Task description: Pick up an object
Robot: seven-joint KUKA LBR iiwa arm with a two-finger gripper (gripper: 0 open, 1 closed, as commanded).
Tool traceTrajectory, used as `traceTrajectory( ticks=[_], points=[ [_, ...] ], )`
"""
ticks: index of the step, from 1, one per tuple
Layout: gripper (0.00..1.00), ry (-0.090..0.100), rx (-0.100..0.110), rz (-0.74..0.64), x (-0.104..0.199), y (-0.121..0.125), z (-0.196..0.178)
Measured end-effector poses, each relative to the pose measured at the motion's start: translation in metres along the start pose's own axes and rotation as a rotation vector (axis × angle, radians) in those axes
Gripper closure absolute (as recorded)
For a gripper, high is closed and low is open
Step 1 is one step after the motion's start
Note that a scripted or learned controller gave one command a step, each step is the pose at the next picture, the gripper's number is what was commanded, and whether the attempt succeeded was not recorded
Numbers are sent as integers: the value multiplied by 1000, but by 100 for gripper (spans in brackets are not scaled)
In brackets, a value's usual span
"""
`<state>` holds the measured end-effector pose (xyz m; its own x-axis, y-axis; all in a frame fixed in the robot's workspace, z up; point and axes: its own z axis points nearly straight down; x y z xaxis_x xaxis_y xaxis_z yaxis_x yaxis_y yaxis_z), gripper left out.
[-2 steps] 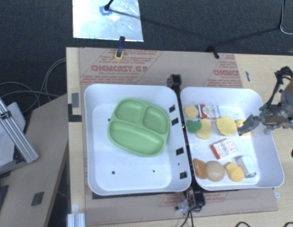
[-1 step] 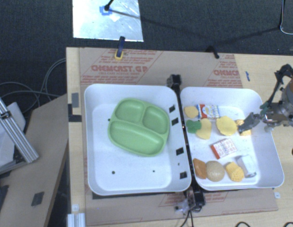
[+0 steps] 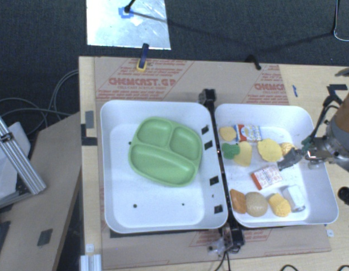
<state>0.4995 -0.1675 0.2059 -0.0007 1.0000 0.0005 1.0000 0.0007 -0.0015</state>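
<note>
The right bin holds several toy foods. Among them are a yellow round piece, a red and white packet, a white can, a tan potato-like lump and a small white and blue box. My gripper reaches in from the right edge and hangs low over the bin's right middle. It sits just right of the yellow round piece and above the red and white packet. Nothing visible is lifted with it.
The left bin carries a green divided plate. More toy foods lie along the right bin's left side: a green piece, a yellow piece and an orange piece. A black divider runs between the bins.
</note>
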Motion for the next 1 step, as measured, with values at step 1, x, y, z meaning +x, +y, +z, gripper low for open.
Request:
traceTrajectory(
  ticks=[1],
  points=[
    [0,1,0,0,8,4,46]
  ],
)
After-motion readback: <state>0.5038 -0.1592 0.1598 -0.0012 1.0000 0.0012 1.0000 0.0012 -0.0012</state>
